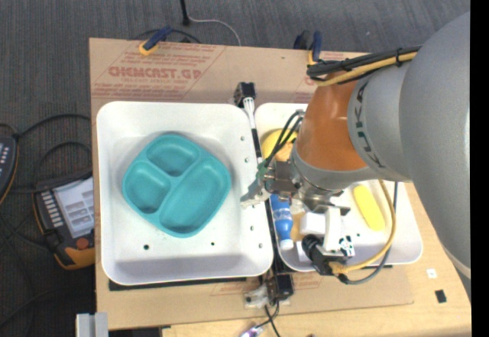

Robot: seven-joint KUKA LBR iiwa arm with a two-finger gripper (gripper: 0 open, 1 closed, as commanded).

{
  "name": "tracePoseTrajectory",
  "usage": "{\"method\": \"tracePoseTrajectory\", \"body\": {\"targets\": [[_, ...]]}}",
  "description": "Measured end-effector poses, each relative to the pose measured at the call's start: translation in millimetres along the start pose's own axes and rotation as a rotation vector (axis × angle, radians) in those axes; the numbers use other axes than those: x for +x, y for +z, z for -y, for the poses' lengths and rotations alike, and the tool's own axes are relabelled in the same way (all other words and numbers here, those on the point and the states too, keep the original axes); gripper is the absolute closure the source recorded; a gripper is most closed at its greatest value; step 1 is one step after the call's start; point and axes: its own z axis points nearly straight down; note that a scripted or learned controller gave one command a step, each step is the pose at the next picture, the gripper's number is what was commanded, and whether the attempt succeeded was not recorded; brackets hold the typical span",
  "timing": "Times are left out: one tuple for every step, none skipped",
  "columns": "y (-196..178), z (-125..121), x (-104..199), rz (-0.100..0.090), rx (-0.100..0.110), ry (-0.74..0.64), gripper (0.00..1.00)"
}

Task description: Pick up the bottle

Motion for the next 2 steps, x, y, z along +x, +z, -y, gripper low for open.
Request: {"method": "tracePoseTrajectory", "body": {"targets": [[-0.1, -2.7, -16.8, 0.0, -0.001, 0.176, 0.0], [0.1, 0.8, 3.3, 0.001, 0.0, 0.544, 0.0]]}}
